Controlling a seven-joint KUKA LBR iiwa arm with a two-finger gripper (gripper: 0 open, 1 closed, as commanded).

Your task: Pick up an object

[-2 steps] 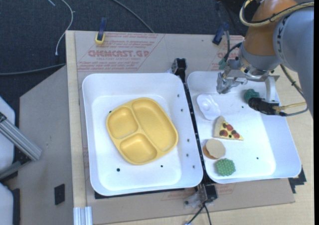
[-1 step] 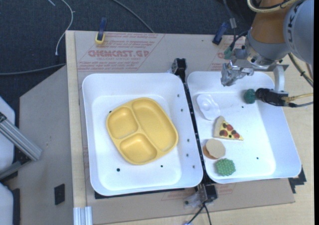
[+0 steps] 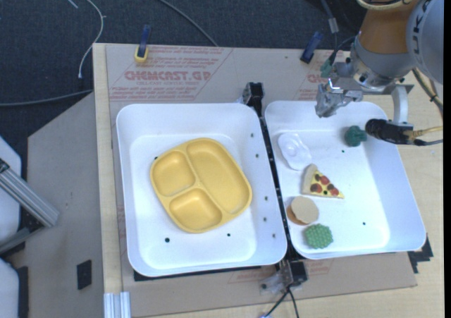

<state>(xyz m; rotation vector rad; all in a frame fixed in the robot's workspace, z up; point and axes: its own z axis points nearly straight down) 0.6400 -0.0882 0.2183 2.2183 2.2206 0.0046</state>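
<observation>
Red "CHEMCAST GP" lettering marks the board [image 3: 173, 73]; jaws [image 3: 331, 106] hover, their spread impossible to tell.

We see a grey arm [image 3: 398, 49] with an orange band [image 3: 394, 10], yellow cable loop and metal gripper [image 3: 331, 105].

I watch through one fixed camera mounted above the bench [image 3: 70, 168], looking down at a slant. It sits far enough back to take in both white bins whole: the left bin [image 3: 134, 239] fills the middle, the right bin [image 3: 394, 204] lies beside it. Dark floor shows along the top, and the arm [image 3: 398, 10] enters from the upper right.
</observation>
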